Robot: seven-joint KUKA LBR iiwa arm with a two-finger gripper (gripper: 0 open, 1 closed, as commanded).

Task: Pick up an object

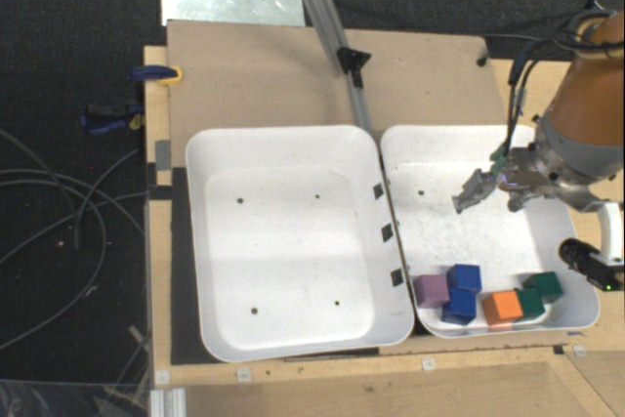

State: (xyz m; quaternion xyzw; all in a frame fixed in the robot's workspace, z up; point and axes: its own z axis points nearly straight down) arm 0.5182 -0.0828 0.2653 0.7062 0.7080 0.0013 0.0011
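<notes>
You see the arm (pixel 586 103) reaching in from the right, over the right bin (pixel 430 161). Its hand (pixel 476 193) is above the bare middle of that bin, pointing to the left, and nothing is between its fingers. Whether the fingers are spread or pressed together I cannot tell (they look like one grey shape from this angle).

The blocks you may pick are all in the near corner of the right bin, well apart from the hand. A purple block (pixel 431 289) lies most to the left, just beside two blue blocks: one blue block (pixel 465 277) is a little higher in the view, the other blue block (pixel 458 307) is below it and they seem to touch. To the right there is an orange block (pixel 503 307), and next to it two green blocks (pixel 539 292) near the bin's rim.

The left bin (pixel 210 151) stands beside it on the brown tabletop (pixel 254 73).
</notes>
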